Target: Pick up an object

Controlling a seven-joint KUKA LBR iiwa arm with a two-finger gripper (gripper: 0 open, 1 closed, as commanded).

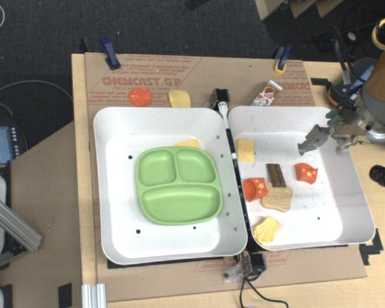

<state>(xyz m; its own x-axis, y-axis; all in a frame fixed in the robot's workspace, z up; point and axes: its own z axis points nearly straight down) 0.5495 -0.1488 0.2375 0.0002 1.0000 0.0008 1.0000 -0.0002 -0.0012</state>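
1. Nearest sat a ridged yellow piece (266, 229) at six o'clock in the right bin (353, 220), likely light but fiddly to pinch.
2. Beyond it lay a tan biscuit (277, 201), a brown bar (275, 175) and a red block (255, 188).
3. Another red piece (306, 172), small, probably stiff and light, lay at the gripper's seven o'clock; I would take it across its flat sides.
4. Farthest, the gripper (325, 138) hovered with fingers spread, pinching nothing.

The arm (372, 101) reaches in from the right, its pincer (326, 140) tilted down-left, fingers spread apart.
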